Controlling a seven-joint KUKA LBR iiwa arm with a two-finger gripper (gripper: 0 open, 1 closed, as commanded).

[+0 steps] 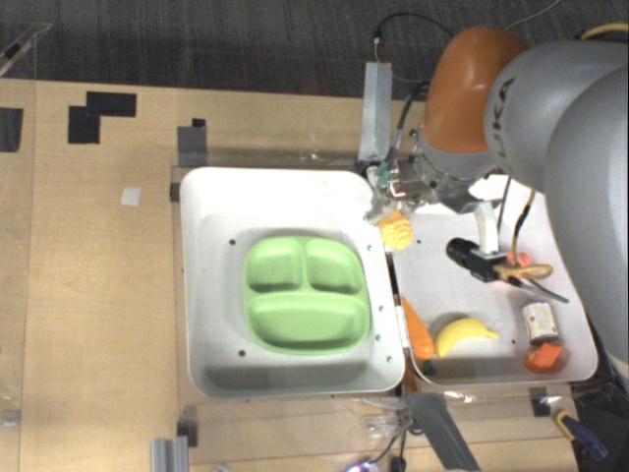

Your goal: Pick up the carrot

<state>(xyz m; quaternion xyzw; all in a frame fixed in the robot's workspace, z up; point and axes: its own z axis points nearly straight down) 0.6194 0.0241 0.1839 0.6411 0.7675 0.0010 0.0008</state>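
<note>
Pale wood table meets dark carpet beyond. End effector hangs at the right bin's upper left corner, perhaps closed on a yellow corn piece. Carrot lies along that bin's left wall, beside a banana.
</note>
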